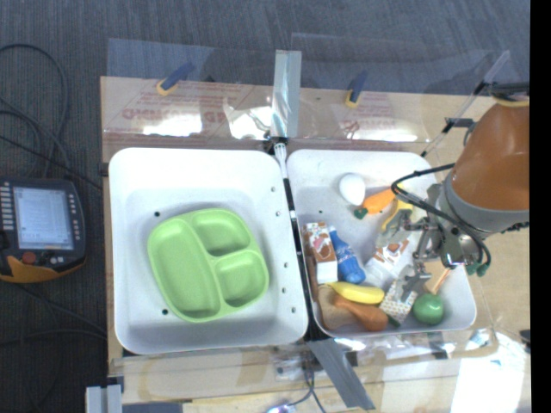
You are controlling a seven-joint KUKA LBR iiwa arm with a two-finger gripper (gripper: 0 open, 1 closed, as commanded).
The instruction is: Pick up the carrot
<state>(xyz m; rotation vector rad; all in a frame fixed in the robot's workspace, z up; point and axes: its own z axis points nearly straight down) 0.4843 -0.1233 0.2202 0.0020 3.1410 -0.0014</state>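
The carrot (379, 201), a short orange piece, lies in the right bin (301, 188) near its back, touching a white egg (352, 186) on its left. My gripper (419, 265) hangs over the bin's right half, in front of and to the right of the carrot and apart from it. It sits low among the packets, above a small checkered packet (398, 299). Cables and the orange wrist band (495, 157) cover the bin's right wall.
Also in the right bin are a blue bottle (349, 265), a yellow banana (357, 293), a brown-orange piece (366, 317), a green ball (429, 308) and red-and-white packets (320, 243). A green divided plate (207, 261) lies in the left bin (129, 231).
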